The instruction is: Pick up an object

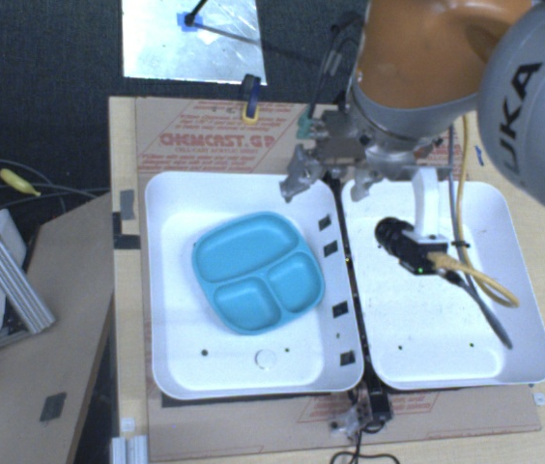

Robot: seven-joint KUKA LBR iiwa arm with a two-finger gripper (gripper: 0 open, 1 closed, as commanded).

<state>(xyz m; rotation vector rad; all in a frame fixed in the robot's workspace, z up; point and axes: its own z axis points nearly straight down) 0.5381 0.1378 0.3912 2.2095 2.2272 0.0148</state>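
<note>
A: What could go wrong from here?

B: A failed grasp is the likeliest trouble. The two-finger gripper (323,184) is seen above the rear of the ridge where the two bins meet, with nothing visible between its tips; whether it is spread or closed cannot be told. If it were lowered where it hangs, a bin wall would probably be struck rather than an object.

A: And where is the thing to be picked?

B: The light-blue plastic tray with three compartments (258,271) is lying flat in the shallow white left bin (171,356), just forward and left of the gripper. Its low, broad shape would probably be hard to pinch anywhere but at the rim.

A: What is held by the other bin?

B: In the shallow white right bin (519,351), a black fitting with a yellowish hose (417,251) is seen, seemingly part of the arm's own gear. It could be snagged.
</note>
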